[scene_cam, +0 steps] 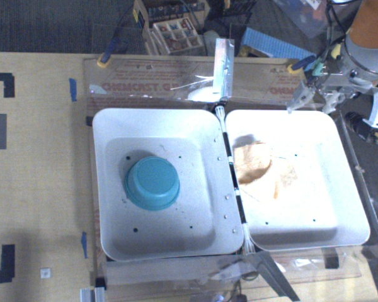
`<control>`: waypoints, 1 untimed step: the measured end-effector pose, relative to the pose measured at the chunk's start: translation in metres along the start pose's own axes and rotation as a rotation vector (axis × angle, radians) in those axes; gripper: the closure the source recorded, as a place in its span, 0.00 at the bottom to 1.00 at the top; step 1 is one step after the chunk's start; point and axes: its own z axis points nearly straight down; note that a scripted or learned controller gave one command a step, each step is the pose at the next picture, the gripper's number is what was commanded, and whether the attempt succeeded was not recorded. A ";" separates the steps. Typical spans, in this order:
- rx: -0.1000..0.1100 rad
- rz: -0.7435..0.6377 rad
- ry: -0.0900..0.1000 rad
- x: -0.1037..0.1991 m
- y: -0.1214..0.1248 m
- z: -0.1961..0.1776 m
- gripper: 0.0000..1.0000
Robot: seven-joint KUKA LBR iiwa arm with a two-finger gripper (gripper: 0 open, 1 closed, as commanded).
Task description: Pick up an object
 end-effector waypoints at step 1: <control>0.000 -0.249 0.000 0.006 -0.024 0.007 0.00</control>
